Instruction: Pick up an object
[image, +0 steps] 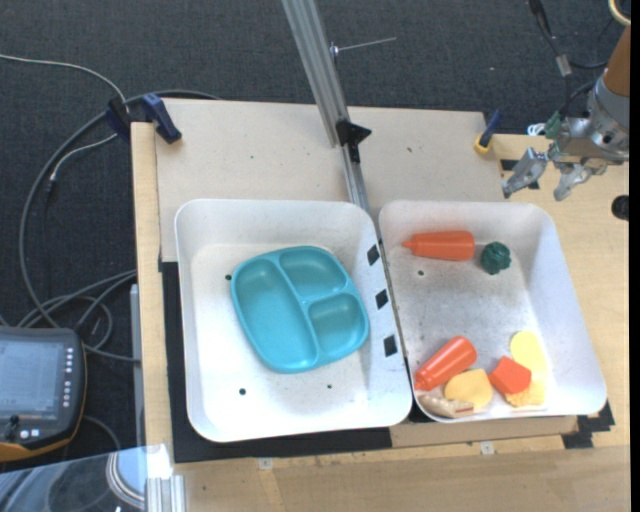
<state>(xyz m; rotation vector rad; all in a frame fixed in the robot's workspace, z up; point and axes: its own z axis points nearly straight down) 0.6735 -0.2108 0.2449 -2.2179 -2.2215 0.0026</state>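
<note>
My gripper (548, 178) hangs spread wide, holding nothing, above the desk (260, 150) just past the right bin's (565, 290) far corner. Well left and nearer sits the blue divided plate (297, 306). Just below me lies the carrot (440, 245); farther down, an orange pepper (445, 361), then the small red block (511, 375).

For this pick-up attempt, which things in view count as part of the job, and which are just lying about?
Part of the job:
- gripper, fingers open, above the right bin's far corner
- right bin
- toy carrot
- orange pepper-like toy
- other small toys near the front corner

Lying about:
- blue divided plate in the left bin
- handheld pendant
- blue clamp
</note>
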